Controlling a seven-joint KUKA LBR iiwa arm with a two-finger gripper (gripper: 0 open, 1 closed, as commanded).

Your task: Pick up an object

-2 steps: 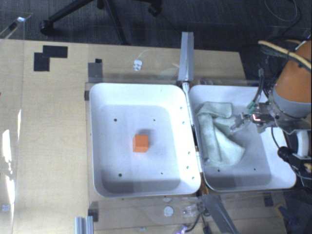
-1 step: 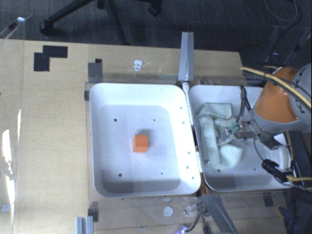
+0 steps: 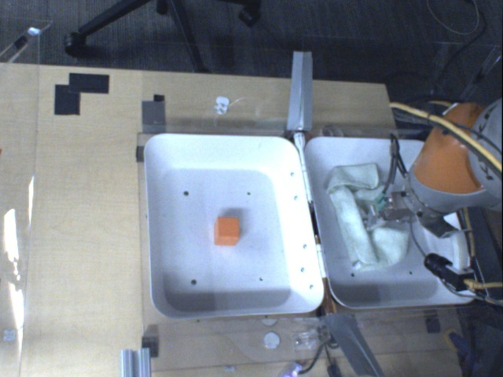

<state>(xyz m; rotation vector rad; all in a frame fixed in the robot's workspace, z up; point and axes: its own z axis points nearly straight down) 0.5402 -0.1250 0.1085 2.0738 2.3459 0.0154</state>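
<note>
A small orange cube point(image 3: 227, 231) lies near the middle of the left bin point(image 3: 165, 210). In the right bin point(image 3: 377, 289) lies a crumpled white cloth point(image 3: 357, 214), stretching from the back toward the front. My gripper point(image 3: 383, 210) is down in the right bin at the cloth's right side, below the orange band of the arm point(image 3: 446, 163). Its fingers are buried among the cloth's folds, and the wrist hides them from above.
A grey metal post point(image 3: 299, 93) stands behind the divide between the two bins. Cables point(image 3: 448, 273) hang by the arm at the right bin's right edge. Black tape marks point(image 3: 78, 91) sit on the wooden bench at the back left.
</note>
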